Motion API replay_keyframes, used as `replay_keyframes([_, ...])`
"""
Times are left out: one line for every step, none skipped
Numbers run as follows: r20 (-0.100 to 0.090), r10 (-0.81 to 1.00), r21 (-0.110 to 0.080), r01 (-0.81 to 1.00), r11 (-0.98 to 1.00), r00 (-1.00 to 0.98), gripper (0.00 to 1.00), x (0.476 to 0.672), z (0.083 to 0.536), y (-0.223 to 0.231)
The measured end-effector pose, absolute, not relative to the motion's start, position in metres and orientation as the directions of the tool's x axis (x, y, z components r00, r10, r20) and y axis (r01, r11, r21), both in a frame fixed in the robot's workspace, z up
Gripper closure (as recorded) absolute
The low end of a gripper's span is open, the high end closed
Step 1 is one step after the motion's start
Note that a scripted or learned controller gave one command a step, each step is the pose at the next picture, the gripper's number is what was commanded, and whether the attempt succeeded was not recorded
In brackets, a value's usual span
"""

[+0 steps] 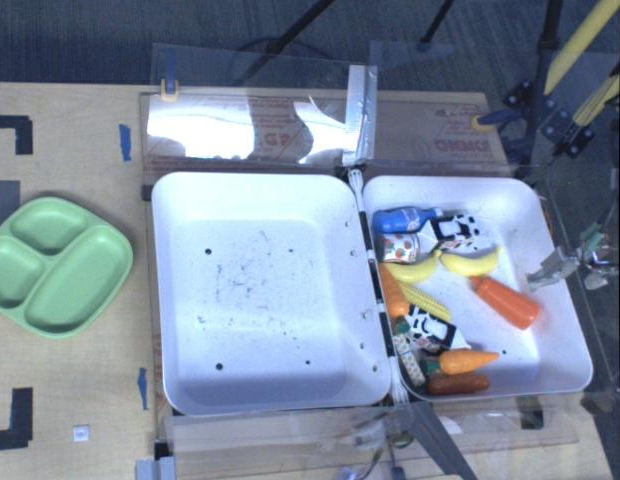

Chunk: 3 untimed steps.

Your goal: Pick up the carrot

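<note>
Two white bins (255, 218) sit side by side; the right bin's lower corner holds the carrot (464, 360), likely light, stiff, slippery, best pinched mid-body. At right edge, my gripper (552, 268); its grip state I cannot tell.

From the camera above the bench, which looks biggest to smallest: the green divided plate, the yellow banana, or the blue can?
1. Green divided plastic plate, clearly largest.
2. Yellow banana.
3. Blue can, only slightly smaller than the banana, so those two are close.

Bench (70, 108): pale wood, matt. Bins (250, 388): white plastic, smooth, slight sheen. Divided tray (55, 268), nine o'clock: green plastic, matt. Carrot (467, 360): orange, glossy.
</note>
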<state>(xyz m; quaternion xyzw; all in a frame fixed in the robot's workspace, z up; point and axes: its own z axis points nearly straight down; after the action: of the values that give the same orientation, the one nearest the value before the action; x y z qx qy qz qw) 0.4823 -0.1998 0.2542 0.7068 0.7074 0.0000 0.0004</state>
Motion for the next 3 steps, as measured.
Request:
replay_keyframes([0.000, 0.998, 0.004, 0.998, -0.069, 0.069, 0.00, 0.481, 0.086, -0.193])
replay_keyframes([-0.001, 0.997, 0.008, 0.997, -0.071, 0.071, 1.00, 0.482, 0.097, -0.194])
replay_keyframes([0.000, 1.000, 0.001, 1.000, -0.011, 0.011, 1.00, 0.484, 0.202, -0.152])
